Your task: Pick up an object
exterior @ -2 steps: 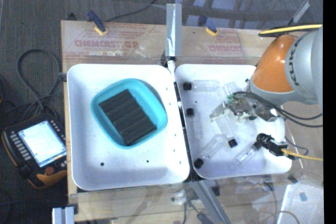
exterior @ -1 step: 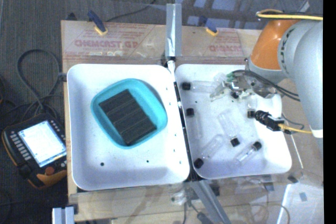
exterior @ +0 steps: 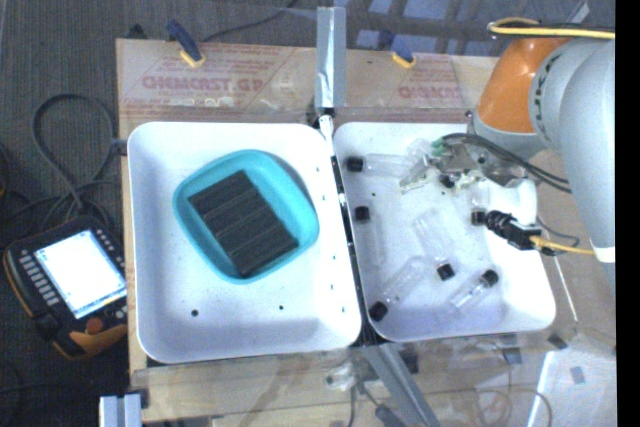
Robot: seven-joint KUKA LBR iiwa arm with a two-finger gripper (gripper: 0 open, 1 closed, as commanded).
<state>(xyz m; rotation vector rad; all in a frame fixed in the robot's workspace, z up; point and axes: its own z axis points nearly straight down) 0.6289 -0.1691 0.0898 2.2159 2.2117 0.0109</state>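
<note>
From up above, looking down at a slant: two shallow white bins side by side on a bench w/ a cardboard sheet under them. The left bin (exterior: pixel 160 315) has a teal bowl-like tray (exterior: pixel 246 213) sitting roughly mid-bin, tilted at an angle, and inside it lies a black ribbed rectangular block (exterior: pixel 243 221), also skewed diagonally. The right bin (exterior: pixel 530 310) is the busy one: several clear plastic vials w/ black caps scattered about. One clear vial (exterior: pixel 398 283) lies near the front-left, its cap toward the bin's front-left corner; another small vial (exterior: pixel 474 289) lies front-right; a third clear vial (exterior: pixel 430 231) lies near the middle, hard to make out against the white. A loose black cap (exterior: pixel 444 269) sits between them, another small black cap (exterior: pixel 353 164) sits up near the back-left corner, and one more dark piece at approx the left wall, mid-way. The arm (exterior: pixel 580 125) comes in from the right, grey w/ its orange band (exterior: pixel 510 95) at the back-right of the bench, and reaches over the back part of the right bin. The gripper (exterior: pixel 440 170) hangs low over the bin's back-centre, among some clear crumpled-looking bits; can't tell how far its claw is open, nor whether anything sits between the tips, too small and cluttered there. A black fitting w/ a yellow cable (exterior: pixel 510 228) juts off the arm over the bin's right side. On the floor at left, a handheld pendant (exterior: pixel 70 280) w/ a lit screen.
</note>
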